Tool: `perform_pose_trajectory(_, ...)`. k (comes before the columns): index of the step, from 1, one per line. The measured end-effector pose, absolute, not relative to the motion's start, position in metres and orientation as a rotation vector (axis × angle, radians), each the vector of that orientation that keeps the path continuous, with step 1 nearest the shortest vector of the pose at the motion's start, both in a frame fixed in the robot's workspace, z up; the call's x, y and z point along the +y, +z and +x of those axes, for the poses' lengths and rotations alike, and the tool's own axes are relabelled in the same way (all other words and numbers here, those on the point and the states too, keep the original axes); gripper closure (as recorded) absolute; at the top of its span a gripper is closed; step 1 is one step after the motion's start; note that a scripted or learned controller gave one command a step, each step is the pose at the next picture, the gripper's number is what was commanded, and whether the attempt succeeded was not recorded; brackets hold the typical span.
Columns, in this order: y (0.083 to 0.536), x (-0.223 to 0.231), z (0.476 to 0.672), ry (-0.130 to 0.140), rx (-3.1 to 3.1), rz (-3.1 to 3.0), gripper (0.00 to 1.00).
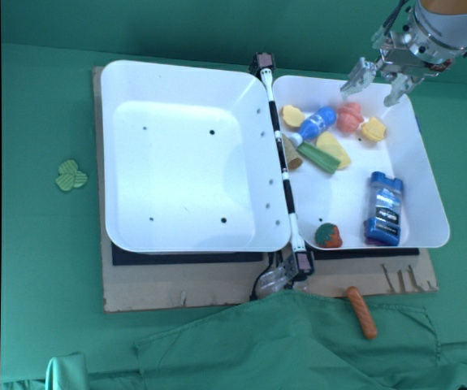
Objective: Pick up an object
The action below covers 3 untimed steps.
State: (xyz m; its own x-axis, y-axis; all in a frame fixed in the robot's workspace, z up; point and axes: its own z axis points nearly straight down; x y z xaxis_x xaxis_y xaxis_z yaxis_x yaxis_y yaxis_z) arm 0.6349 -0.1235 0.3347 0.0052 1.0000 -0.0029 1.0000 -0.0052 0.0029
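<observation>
Small toys are heaped at the far end of the right bin (428,210); an orange-red piece (348,117) lies uppermost. The pincer (377,81) is spread wide, nothing held, poised just above. Approach step judged; descent and closing are called for next.

Two white bins sit side by side: the left bin (184,157) and the right bin (424,210). The right one holds seven small things: one blue bottle (315,125), one blue packet (384,208), one green stick (319,158), two yellow pieces (292,116) (372,129), one orange-red piece (348,117) and one strawberry toy (327,235). On the worktop lie one orange carrot-like toy (362,312) and one green leaf shape (71,175).
</observation>
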Motion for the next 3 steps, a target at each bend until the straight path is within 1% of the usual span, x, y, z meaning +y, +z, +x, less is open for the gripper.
perform_pose_trajectory(1, 0.231, -0.13, 0.633, -0.009, 2.219, 2.229, 0.0)
perform_pose_trajectory(2, 0.294, -0.16, 0.67, 0.009, 2.209, 2.216, 0.0)
perform_pose_trajectory(3, 0.212, -0.146, 0.679, 0.006, 2.214, 2.218, 0.0)
